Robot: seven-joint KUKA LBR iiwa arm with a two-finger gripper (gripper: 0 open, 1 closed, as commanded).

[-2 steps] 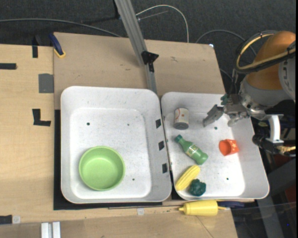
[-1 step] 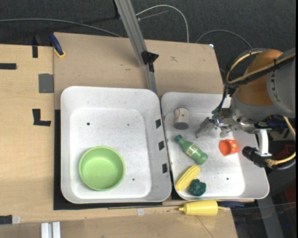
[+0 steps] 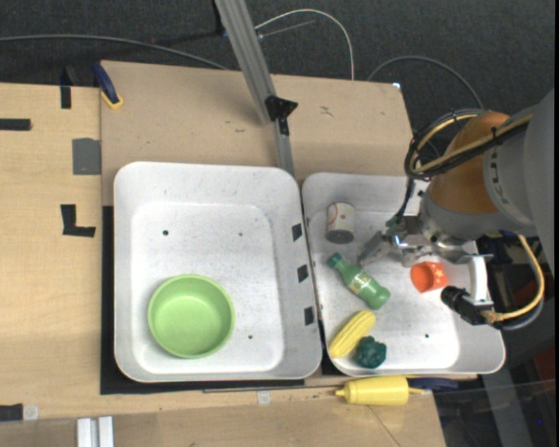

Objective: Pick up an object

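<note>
Where bins (image 3: 205, 180) sit, tan bench (image 3: 186, 101).

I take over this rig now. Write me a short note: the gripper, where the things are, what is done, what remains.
Gripper: low inside the right bin, fingers reaching toward the green bottle; nothing seen between them, and open or shut is not clear.
Right bin things: small white cup near the back, green bottle in the middle, orange object beside the wrist, corn cob and dark green object at the front.
Left bin: green bowl.
Bench: yellow bottle lies in front of the right bin.
Done: arm is down in the bin. Left: grasp and lift one object.
</note>
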